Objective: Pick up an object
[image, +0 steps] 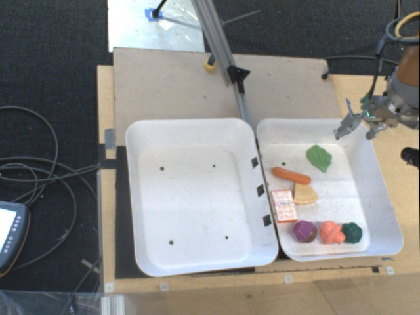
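At the right edge of the frame, in its upper part, is the end of a robot arm [408,77]; its body is grey, with an orange-brown band above the wrist section; below that band sits a grey metal wrist block with a small greenish spot on its face; the gripper [358,127] is pale grey metal, and its two slim fingers [345,127] end in pointed tips; dark cables loop around the arm's upper part, along with a pale, light-coloured hose that curves in an arc; a black rounded part shows lower down at the frame's right edge.
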Action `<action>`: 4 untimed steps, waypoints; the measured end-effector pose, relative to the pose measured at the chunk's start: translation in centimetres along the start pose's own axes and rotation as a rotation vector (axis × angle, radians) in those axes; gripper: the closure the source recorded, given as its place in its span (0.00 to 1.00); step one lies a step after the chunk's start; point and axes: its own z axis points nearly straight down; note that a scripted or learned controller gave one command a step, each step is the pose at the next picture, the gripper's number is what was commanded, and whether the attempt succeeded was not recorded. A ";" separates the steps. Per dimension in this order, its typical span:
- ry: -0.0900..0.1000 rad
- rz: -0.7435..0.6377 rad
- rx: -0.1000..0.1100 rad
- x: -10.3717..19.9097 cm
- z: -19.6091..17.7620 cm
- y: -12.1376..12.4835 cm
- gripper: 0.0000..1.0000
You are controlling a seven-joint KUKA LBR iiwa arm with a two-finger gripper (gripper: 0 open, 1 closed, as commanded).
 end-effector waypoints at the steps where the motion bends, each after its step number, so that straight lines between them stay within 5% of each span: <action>1: -0.001 0.000 0.000 0.0 0.0 0.0 0.00; 3: 0.001 0.002 0.003 0.1 11.2 -0.4 0.00; 4: -0.002 -0.002 -0.004 0.0 9.7 -0.1 1.00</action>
